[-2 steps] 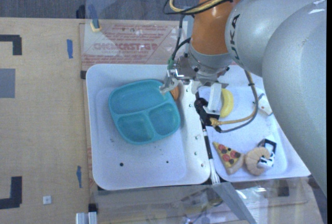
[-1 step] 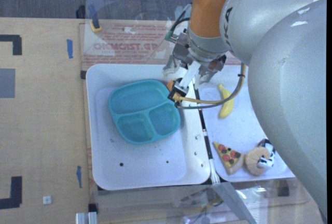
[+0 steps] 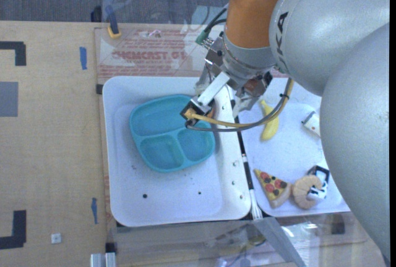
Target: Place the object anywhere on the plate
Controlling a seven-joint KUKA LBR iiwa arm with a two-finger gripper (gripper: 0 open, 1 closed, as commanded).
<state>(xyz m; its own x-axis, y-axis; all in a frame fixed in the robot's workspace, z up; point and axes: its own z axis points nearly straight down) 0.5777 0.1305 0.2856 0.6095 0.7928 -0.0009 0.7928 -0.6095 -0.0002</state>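
A teal plate (image 3: pixel 168 133) with three compartments lies in the left bin (image 3: pixel 167 204), toward its back half. My gripper (image 3: pixel 246 94) hangs below the orange-banded wrist, over the divider between the two bins and just right of the plate's right rim. The wrist hides most of it. A yellow banana (image 3: pixel 270 124) lies in the right bin (image 3: pixel 291 154), close to the right of the gripper. No object rests on the plate's visible surface.
The right bin's front holds a toy pizza slice (image 3: pixel 273 187) and a tan donut-like toy (image 3: pixel 305 192) with a black-and-white piece on it. A small white thing (image 3: pixel 311 123) lies by the arm. The big grey arm covers the right bin's back right.
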